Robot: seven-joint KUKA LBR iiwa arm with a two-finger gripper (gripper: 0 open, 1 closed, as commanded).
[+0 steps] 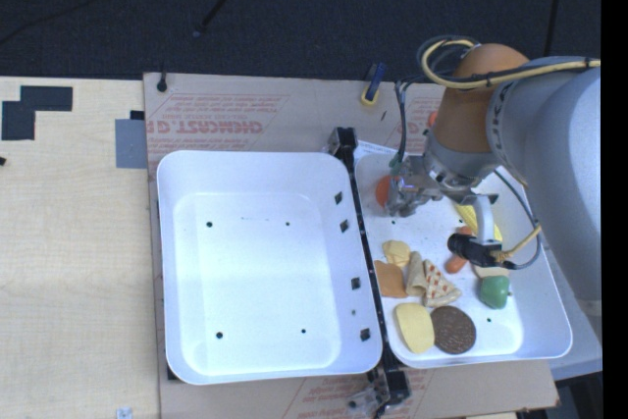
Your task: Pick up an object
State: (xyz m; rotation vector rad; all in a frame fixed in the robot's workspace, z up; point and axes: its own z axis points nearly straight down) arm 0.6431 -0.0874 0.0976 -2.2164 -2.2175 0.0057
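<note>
Left bin just left of the right bin, walls touching. Inside the right bin: orange slab, yellow oval, patterned wedge, brown disc, green piece. Hand low at that bin's upper left, beside a red-orange piece; grip state impossible to tell.
</note>
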